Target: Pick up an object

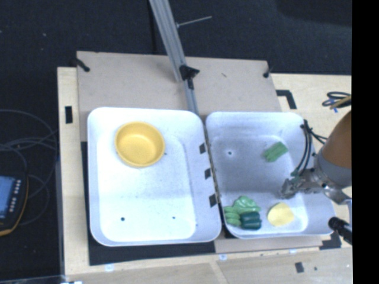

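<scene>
Yellow lump [280, 215] in the right bin [249, 126] looks like the likeliest pick to me, sitting at the near edge just below the claw [294, 186].

Going left to right: the left bin [148, 218] has a yellow bowl [140, 144] up in its far-left area. It looks like light, stiff plastic, and I'd guess you'd have to pinch the rim, which is awkward. Over in the right bin, a cluster of green pieces [243, 212] sits by the near-left corner, with the darker one in front. They're jumbled and touching, so it would be easy to knock them around. Just right of them is the yellow lump, apart from the green stuff. My guess is it's small, light and rounded, maybe a bit slippery, so take it across the middle from above. Further back lies a single green block [275, 152], tilted and on its own with room around it, probably light and stiff too.

The claw hangs low in the right bin, between the green block and the yellow lump. I honestly can't tell how it's set from this angle, and I don't see anything in it.
</scene>
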`<state>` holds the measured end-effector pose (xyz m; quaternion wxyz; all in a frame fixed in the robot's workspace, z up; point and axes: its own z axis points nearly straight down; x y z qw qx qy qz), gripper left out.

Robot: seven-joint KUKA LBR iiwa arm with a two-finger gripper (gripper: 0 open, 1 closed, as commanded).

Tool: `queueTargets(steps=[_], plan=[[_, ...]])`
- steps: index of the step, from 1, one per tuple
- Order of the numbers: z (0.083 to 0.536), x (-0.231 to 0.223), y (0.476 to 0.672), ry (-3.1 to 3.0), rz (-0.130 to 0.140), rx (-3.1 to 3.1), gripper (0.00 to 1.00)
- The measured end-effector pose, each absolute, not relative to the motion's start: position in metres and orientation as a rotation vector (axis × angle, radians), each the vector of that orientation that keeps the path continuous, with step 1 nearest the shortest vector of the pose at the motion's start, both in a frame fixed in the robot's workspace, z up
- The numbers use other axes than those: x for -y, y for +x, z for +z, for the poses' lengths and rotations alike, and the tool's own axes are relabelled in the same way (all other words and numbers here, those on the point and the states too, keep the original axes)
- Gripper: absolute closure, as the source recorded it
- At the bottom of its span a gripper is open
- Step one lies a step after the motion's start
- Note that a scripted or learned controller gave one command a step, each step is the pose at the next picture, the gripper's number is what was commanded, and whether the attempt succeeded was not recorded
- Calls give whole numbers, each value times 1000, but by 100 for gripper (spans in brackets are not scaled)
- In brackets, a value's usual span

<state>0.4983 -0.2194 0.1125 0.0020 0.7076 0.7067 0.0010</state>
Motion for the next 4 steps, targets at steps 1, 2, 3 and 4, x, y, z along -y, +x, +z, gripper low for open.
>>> queueTargets(steps=[1,2,3,4], plan=[[155,219,503,2218,3,-2219,100],[208,219,504,2218,4,-2218,100],[204,176,525,2217,2,-2226,100],[217,123,549,2216,3,-2226,100]])
